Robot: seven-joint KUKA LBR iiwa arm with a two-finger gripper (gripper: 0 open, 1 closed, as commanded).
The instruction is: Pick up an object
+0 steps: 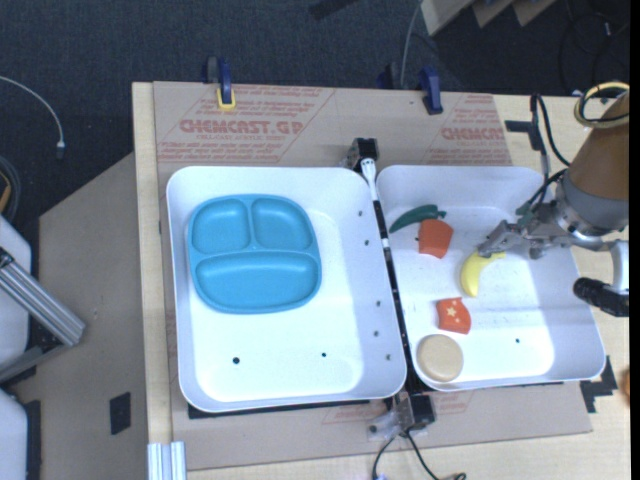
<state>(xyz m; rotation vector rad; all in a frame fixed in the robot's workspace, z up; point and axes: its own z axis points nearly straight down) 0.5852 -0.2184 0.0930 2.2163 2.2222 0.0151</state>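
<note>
Setting: robotics lab. Evidence: arm point(600, 168) over a board point(300, 113) clamped with blue clamps point(222, 83); two white bins point(200, 368) left of the arm; loose cables point(40, 118) on dark carpet point(100, 28); aluminium framing point(40, 303) far left.

Bench point(300, 118) w/ brown board carries 2 white bins: left bin point(285, 368), right bin point(520, 353).

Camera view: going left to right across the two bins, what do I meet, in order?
Blue divided plate in the left bin → green pepper → round tan disc → yellow banana → tool at the banana's upper end, in the right bin.
</note>
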